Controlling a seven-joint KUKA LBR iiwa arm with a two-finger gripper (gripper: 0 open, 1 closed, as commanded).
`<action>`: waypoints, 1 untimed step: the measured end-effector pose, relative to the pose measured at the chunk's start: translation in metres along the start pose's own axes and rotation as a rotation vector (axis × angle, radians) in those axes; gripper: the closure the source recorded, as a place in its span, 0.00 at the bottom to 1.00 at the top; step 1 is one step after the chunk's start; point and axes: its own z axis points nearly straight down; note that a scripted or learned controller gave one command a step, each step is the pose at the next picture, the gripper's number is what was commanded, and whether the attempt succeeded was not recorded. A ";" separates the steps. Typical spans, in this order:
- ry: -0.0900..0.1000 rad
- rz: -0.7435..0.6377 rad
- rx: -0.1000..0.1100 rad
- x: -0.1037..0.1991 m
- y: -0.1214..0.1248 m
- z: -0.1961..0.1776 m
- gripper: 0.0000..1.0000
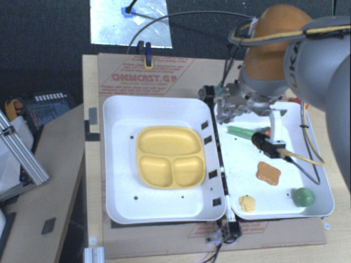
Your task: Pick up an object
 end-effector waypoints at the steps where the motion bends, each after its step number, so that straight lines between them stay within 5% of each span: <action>1: 0.001 -0.001 -0.003 0.060 0.007 -0.004 1.00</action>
